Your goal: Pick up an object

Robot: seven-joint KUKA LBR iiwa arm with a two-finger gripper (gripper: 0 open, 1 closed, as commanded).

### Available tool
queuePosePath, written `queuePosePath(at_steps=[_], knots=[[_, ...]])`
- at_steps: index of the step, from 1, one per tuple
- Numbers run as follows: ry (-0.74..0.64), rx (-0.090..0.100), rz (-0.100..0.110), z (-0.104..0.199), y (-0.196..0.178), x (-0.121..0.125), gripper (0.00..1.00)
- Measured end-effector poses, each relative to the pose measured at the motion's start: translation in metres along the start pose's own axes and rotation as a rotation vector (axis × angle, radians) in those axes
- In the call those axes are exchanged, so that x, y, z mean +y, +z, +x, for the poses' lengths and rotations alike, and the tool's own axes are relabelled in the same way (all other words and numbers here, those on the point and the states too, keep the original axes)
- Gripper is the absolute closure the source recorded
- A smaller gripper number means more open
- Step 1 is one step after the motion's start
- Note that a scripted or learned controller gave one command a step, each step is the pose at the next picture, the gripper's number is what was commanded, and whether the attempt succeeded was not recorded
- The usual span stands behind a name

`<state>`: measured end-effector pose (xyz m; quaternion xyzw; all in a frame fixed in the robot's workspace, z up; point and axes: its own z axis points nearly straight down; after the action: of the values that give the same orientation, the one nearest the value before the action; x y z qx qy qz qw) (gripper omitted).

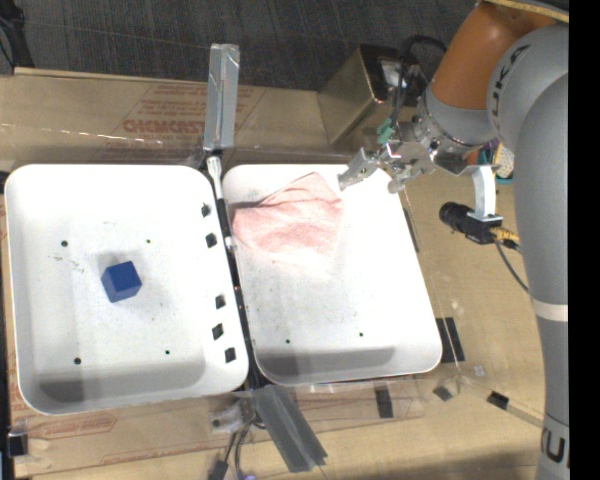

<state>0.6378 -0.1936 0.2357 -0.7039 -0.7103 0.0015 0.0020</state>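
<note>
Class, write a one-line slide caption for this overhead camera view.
Robot arm's gripper at the top edge of the right bin by a pink cloth; blue cube in the left bin.

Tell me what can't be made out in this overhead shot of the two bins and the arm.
- Gripper: small and blurred in the camera view, so its finger state is unclear.
- Pink cloth: whether the gripper touches its corner is too fine to judge.
- Blue cube: its underside is hidden.
- Arm: cut off by the bottom edge.
</note>
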Motion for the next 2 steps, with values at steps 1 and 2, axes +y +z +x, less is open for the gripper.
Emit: queuePosePath(at_steps=[1, 2], knots=[[-0.156, 0.001, -0.002, 0.025, 0.131, 0.020, 0.00], [-0.323, -0.002, -0.005, 0.046, 0.142, 0.013, 0.00]])
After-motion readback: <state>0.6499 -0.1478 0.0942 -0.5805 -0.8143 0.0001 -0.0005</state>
